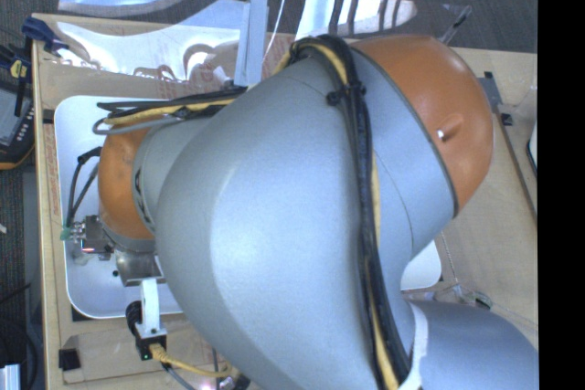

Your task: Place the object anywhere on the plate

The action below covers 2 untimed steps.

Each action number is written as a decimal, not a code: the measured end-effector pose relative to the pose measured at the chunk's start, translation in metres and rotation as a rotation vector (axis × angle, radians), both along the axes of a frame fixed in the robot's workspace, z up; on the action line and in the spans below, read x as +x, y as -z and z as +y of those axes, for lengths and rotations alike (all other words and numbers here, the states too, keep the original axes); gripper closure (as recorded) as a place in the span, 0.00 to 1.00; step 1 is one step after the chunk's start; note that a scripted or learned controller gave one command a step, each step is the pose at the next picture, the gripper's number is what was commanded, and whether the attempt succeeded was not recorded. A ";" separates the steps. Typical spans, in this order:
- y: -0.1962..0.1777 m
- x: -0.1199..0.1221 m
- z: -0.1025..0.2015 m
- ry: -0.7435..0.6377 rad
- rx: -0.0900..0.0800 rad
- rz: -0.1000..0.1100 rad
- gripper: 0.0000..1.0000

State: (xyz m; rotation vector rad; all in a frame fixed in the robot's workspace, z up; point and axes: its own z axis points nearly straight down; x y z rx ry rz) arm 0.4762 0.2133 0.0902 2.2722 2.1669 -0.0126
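- Gripper [139, 283] is low over the left white bin [71, 151], at its near-left corner; can't tell if it's open or closed.
- One grey arm [274, 233], two orange sections on it, covers most of the bench.
- Can't tell where the object or plate sits.
- One yellow cable [366, 196] runs along the arm.

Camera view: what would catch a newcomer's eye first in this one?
The arm itself, a big grey body running from the middle to the lower right. Next the orange band bulging at the upper right, and a bundle of black and yellow cables running down the grey casing. At the left, a white bin peeks out, with the wrist fittings hanging over it.
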 end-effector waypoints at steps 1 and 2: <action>-0.082 -0.001 -0.031 -0.013 0.007 -0.001 0.00; 0.000 0.005 0.003 0.215 0.003 0.002 0.00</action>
